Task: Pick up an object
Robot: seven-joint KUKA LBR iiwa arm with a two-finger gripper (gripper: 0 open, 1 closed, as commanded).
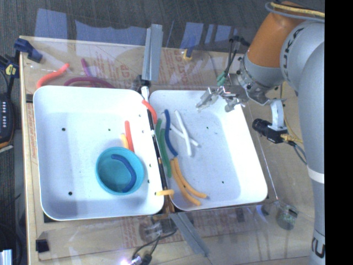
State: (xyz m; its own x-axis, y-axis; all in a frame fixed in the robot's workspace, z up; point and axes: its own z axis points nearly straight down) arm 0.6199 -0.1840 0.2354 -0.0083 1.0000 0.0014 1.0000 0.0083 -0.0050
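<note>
Up by the right bin's (251,148) far rim hovers the gripper (212,98).

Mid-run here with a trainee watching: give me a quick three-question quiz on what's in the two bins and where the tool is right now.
1. True or false: the blue bowl sits in the right bin.
2. Which bin is the tool over? A) left B) right
3. Fill in: the two crossed white sticks lie in the ____ bin.

Key: 1. False, it sits in the left bin. 2. B, over its far edge. 3. right.
</note>
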